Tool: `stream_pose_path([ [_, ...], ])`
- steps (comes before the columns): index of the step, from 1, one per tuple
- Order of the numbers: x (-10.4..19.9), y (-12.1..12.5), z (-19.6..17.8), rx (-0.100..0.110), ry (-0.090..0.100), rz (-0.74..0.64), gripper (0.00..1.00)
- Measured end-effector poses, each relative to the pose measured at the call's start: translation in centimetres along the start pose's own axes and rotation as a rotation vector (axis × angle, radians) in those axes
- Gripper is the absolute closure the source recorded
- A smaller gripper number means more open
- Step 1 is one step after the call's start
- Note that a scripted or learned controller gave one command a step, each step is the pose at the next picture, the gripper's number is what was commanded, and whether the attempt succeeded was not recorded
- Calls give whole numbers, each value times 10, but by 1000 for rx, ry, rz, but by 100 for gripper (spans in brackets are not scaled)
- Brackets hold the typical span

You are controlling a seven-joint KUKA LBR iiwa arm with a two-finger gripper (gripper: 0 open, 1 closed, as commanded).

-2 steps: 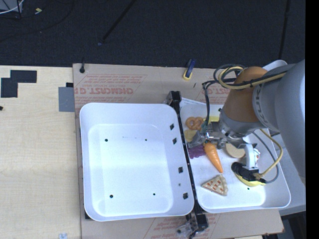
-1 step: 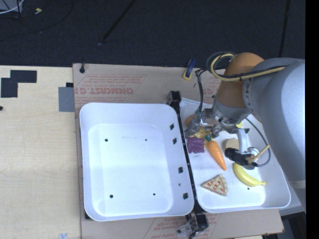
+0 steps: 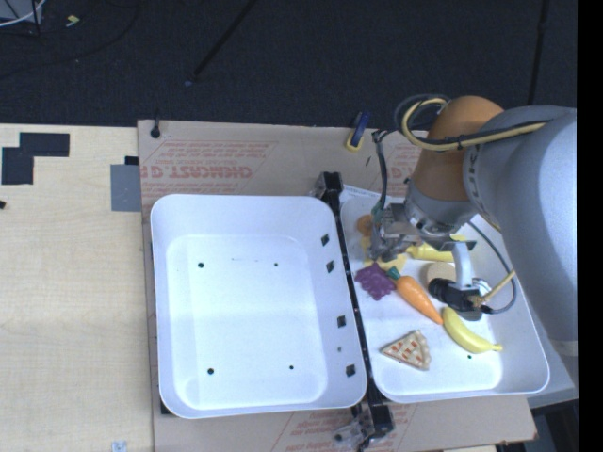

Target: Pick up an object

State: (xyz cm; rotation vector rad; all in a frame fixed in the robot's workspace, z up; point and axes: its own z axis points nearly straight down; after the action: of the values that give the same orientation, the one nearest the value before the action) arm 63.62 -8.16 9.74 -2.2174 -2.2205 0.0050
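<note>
Arm reaches in from frame right; gripper (image 3: 384,241) low in right bin (image 3: 528,370), center-right of frame, just above purple grapes (image 3: 375,282). Carrot (image 3: 417,298), banana (image 3: 468,332) lower right. We judge approach step. Grip state: cannot tell. Next: descend, close on one toy.

Pale wooden bench (image 3: 66,281), dark floor (image 3: 283,45)

Smooth white plastic bins (image 3: 245,224), brown cardboard (image 3: 236,163) beneath
</note>
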Motion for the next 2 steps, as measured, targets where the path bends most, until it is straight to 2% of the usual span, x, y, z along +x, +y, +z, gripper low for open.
stream_pose_path([
  [1, -13, 7, 8, 3, 3, 0, 100],
  [2, -26, 8, -43, -7, -1, 1, 100],
])
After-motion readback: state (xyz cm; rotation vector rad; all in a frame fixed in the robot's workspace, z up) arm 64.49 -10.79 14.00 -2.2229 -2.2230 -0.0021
